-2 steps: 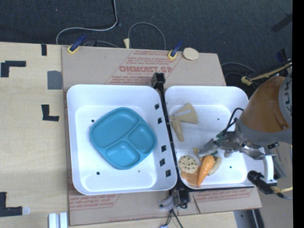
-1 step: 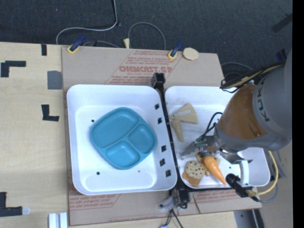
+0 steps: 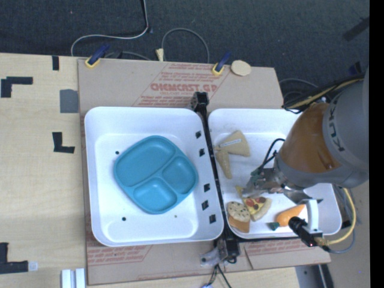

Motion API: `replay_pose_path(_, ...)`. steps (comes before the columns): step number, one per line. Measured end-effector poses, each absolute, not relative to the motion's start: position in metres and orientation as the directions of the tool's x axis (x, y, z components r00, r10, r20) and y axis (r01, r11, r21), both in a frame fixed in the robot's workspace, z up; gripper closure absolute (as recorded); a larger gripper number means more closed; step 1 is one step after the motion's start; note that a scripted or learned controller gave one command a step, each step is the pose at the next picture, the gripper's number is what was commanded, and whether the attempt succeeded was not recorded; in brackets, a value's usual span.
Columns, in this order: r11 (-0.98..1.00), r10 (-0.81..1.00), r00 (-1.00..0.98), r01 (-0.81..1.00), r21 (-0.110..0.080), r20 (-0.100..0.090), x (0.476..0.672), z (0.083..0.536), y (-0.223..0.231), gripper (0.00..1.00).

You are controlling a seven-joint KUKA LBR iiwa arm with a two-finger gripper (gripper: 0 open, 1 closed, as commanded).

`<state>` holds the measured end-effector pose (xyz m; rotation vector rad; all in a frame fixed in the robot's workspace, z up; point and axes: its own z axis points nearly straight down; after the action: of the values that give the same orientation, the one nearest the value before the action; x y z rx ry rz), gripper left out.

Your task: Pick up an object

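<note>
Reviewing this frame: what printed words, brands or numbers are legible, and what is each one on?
"CHEMCAST GP": red print, upside down, on the brown cardboard sheet under the bins; the smaller red line beside it is too blurred to read.
"KU": start of a brand name on the grey arm, cut off at the frame edge.
More red print on the cardboard's bottom edge is unreadable.

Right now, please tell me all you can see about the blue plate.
The blue divided plate lies flat in the left white bin, turned at a slant. It looks like smooth plastic, with rounded corners and three compartments: one large and two smaller. Nothing rests on it, and only the bin floor touches it.
</note>
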<state>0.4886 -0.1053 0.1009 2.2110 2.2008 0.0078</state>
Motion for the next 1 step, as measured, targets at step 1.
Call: replay_pose_path(1,-0.003,1.000,0.003,1.000,0.018,-0.010,0.4884,0.0997,-0.1039,0.00)
